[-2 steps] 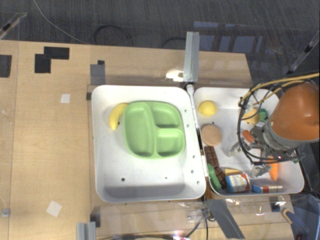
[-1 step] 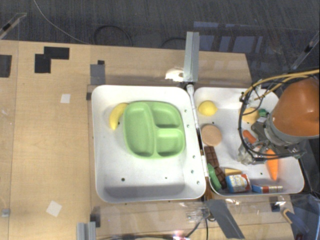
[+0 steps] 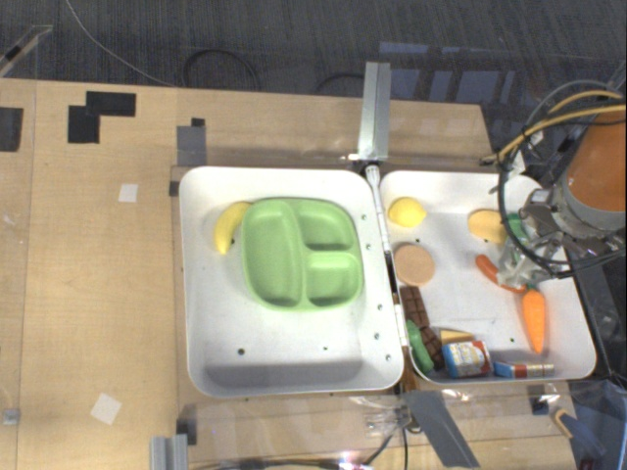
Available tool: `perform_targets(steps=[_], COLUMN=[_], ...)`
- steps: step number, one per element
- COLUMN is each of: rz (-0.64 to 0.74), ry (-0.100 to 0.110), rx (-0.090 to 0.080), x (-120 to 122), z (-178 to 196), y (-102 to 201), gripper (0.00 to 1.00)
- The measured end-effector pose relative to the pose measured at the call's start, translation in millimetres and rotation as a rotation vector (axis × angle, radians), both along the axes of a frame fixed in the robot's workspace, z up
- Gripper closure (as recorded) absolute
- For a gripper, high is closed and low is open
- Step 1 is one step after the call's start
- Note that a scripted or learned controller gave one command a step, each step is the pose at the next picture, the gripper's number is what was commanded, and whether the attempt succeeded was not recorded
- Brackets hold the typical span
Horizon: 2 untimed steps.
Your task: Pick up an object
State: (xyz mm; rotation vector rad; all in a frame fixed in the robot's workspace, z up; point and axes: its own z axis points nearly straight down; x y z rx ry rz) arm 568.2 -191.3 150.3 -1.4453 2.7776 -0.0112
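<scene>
The right bin [image 3: 456, 297] holds a yellow lemon [image 3: 407, 211], a tan round disc [image 3: 414, 263], a pale yellow piece [image 3: 484, 225], a thin red-orange piece [image 3: 488, 266] and an orange carrot [image 3: 534, 321]. My gripper [image 3: 517, 262] hangs low at that bin's right side, under the orange-banded wrist [image 3: 598, 169]. It is just right of the red-orange piece and just above the carrot's top. Cables and the wrist body hide its tip.
A chocolate bar [image 3: 417, 306], a green item [image 3: 424, 346], a small can [image 3: 465, 357] and a marker [image 3: 524, 369] crowd the right bin's front edge. The left bin [image 3: 284, 375] holds a green divided plate [image 3: 299, 253] and a banana [image 3: 228, 225].
</scene>
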Motion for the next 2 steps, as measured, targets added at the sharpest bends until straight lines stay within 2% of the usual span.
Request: perform_targets(steps=[1,2], rz=[0.001,-0.06], ry=[0.003,-0.002], rx=[0.002,0.0], x=[0,-40], z=[-2,-59], y=[2,-14], gripper=[0.0,0.0])
